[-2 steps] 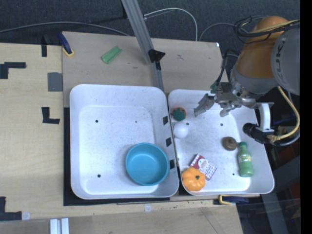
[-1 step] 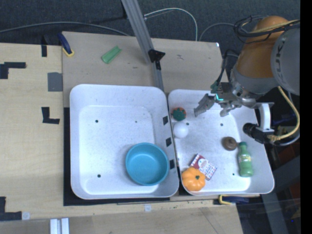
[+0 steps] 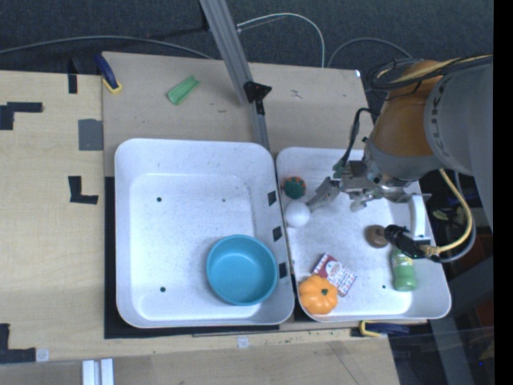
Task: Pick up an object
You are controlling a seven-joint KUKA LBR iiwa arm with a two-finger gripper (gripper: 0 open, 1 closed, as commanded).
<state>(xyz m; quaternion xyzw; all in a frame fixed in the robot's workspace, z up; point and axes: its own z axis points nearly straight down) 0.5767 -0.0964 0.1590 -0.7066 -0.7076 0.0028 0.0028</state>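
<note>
My gripper [image 3: 338, 201] hangs over the upper middle of the right bin [image 3: 437, 299], open, with nothing between its fingers [image 3: 320, 196]. Just left of it lie a small green and red ball [image 3: 294, 187] and a white ball [image 3: 297, 214] near the bin's left wall. An orange pumpkin [image 3: 319, 295] and a red and white packet [image 3: 335, 273] lie at the front. A brown round piece [image 3: 376, 235] and a green bottle [image 3: 404, 273] lie to the right. A blue bowl [image 3: 240, 269] sits in the left bin [image 3: 144, 215].
A grey pole [image 3: 232, 46] slants down to the bins' shared back corner. A green block [image 3: 182, 90] and a blue and yellow clip [image 3: 107, 74] lie on the bench behind the left bin. Cables hang by the arm at the right.
</note>
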